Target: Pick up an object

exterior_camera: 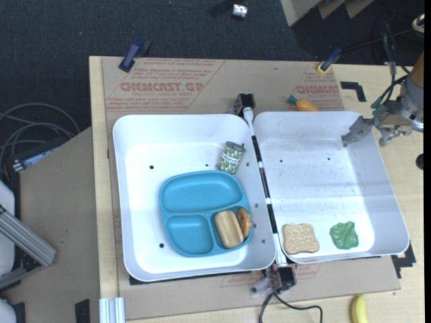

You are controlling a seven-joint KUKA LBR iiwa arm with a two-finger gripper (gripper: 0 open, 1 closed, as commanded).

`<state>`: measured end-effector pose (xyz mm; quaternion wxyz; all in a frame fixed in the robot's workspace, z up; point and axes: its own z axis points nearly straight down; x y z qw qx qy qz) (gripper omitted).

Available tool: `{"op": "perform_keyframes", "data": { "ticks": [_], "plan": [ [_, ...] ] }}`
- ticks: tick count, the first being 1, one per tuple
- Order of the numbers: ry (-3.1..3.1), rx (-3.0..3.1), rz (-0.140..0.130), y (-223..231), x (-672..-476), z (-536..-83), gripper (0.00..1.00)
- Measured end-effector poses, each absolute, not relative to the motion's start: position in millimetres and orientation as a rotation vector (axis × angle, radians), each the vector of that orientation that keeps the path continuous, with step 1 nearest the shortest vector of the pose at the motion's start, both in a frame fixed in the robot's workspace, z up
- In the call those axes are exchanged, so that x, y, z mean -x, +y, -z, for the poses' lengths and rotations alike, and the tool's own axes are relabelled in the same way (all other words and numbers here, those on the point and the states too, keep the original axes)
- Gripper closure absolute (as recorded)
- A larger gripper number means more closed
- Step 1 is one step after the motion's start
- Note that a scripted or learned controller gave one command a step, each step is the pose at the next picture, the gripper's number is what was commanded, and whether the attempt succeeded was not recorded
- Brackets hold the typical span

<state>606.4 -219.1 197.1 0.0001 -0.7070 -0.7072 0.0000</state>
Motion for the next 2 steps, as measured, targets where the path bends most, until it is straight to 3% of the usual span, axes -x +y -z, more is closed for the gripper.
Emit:
{"op": "perform_keyframes", "data": {
  "ticks": [1, 2],
  "plan": [
    [-2.218, 2.223, -0.002, -217, -478.3, -129, 0.0],
    [-2.222, 2.22, 0.0, -209, -506.7, -84, 0.0]
  ]
}}
